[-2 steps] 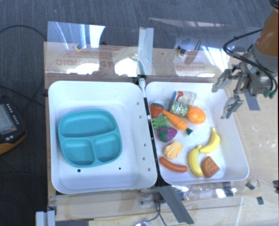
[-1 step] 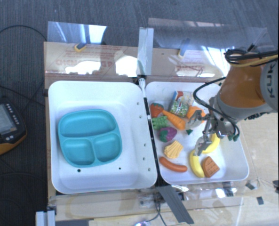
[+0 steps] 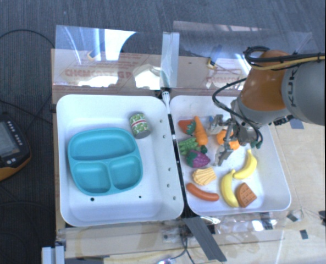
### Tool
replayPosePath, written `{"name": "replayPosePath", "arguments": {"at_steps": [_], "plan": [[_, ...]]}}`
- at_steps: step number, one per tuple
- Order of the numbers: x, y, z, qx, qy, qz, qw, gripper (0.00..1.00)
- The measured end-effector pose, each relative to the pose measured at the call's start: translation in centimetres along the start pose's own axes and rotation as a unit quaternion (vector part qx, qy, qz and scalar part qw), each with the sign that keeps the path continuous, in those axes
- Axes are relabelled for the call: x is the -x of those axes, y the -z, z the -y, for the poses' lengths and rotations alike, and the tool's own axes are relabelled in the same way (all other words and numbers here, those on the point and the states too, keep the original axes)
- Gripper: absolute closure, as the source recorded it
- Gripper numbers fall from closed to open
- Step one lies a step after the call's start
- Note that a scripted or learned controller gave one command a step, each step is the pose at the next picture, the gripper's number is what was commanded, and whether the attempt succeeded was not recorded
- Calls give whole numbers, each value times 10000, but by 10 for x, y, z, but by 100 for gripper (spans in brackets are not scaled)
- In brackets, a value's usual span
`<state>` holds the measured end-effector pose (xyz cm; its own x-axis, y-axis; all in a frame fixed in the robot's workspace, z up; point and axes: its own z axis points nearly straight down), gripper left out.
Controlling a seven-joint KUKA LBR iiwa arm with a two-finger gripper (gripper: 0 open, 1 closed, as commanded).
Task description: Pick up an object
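Note:
My gripper hangs low over the middle of the right bin, under the orange wrist band. A small orange piece sits right at it; whether it is gripped I cannot make out. To its left lie an orange carrot, a green toy and a purple toy. In front of it are two yellow bananas, a brown block, a yellow ridged piece and a red sausage.
The left bin holds a teal divided tray and a small can near the wall between the bins. Black cables loop over the arm at the back right. A handheld pendant lies on the floor at far left.

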<state>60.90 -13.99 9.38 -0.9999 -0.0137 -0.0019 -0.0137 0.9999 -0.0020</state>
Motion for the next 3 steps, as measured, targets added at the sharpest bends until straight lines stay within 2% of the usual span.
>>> {"name": "replayPosePath", "arguments": {"at_steps": [1,2,3], "plan": [[-13,-2,-36,-14,-236,80,9997,0],[-89,-2,15,-14,56,69,10000,0],[4,-3,-30,4,-1036,80,9946,0]]}}
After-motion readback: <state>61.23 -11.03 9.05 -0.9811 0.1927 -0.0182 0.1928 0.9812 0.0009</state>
